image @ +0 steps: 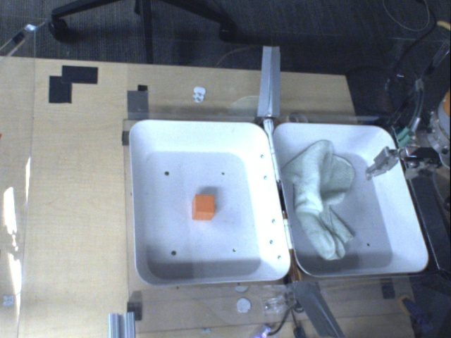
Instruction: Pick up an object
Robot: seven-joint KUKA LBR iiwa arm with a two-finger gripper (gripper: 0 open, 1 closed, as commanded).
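Two white bins are sitting side by side under my camera, gripper (384, 162) hanging at the right bin's (394, 255) far right edge.

I'm seeing a pale grey-green cloth (320, 196) lying crumpled and folded across the right bin's middle, well apart from the gripper. A small orange cube (204, 207) is resting near the centre of the left bin (151, 160). The gripper is carrying nothing; I cannot tell how its fingers are standing.

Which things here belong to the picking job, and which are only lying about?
For the job:
- orange block in the left bin
- pale cloth in the right bin
- gripper over the right bin's right side

Lying about:
- black tape pieces on the bench
- chair base on the floor
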